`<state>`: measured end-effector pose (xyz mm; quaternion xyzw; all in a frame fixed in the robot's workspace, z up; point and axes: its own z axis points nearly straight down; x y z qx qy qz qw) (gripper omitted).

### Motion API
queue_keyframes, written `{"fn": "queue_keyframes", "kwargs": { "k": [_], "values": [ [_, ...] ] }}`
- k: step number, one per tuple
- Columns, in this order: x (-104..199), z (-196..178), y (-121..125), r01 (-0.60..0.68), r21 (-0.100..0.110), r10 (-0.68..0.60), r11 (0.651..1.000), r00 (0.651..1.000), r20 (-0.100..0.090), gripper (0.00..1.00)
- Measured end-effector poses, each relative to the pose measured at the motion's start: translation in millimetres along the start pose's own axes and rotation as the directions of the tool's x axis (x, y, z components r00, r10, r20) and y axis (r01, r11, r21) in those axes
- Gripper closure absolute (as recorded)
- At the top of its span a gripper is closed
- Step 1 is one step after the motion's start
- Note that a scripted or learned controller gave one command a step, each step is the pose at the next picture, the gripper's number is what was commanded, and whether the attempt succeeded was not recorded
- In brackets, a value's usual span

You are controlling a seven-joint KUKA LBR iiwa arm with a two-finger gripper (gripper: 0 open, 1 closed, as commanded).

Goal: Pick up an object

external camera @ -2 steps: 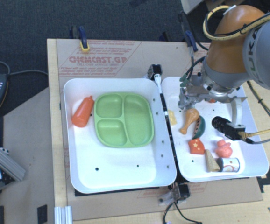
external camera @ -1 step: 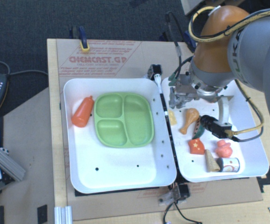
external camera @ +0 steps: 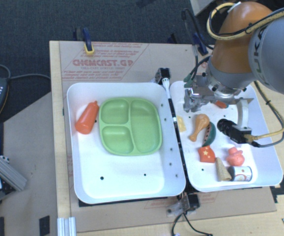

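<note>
- In the right bin (external camera: 274, 173) you have a cluster of small objects to pick from. The chicken drumstick (external camera: 200, 126) lies near the bin's middle, tilted, its thick end toward 12 o'clock.
- Just at 4 o'clock of the drumstick you see a dark green curved piece (external camera: 210, 134), touching or nearly touching it.
- At 6 o'clock of that piece sits a red block with a yellow star (external camera: 206, 154).
- A tan wedge (external camera: 222, 170) lies at 5 o'clock of the red block, with a small white can (external camera: 242, 173) just beside it at 3 o'clock.
- A pink toy (external camera: 236, 157) sits at 12 o'clock of the can.
- A small pale yellow piece (external camera: 181, 124) rests by the bin's left wall, at 9 o'clock of the drumstick.
- Your gripper (external camera: 195, 101) hangs over the far part of the right bin, at 12 o'clock of the drumstick; you cannot tell from here how it is set, and nothing is seen held in it.
- A black part with a cable (external camera: 233, 131) hangs off the arm at 3 o'clock of the drumstick.
- In the left bin (external camera: 83, 181) a green divided plate (external camera: 130, 126) lies near the middle, with an orange bottle (external camera: 86, 117) just beside it at 9 o'clock.
- Both bins rest on a brown board (external camera: 107, 58) printed with red lettering.
</note>
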<state>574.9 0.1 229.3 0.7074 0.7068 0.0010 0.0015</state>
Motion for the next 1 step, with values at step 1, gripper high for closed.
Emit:
{"fn": "queue_keyframes", "kwargs": {
  "k": [1],
  "values": [
    [10.1,14.5,9.4,0.002,0.003,-0.002,1.000,1.000,0.000,1.00]
  ]
}}
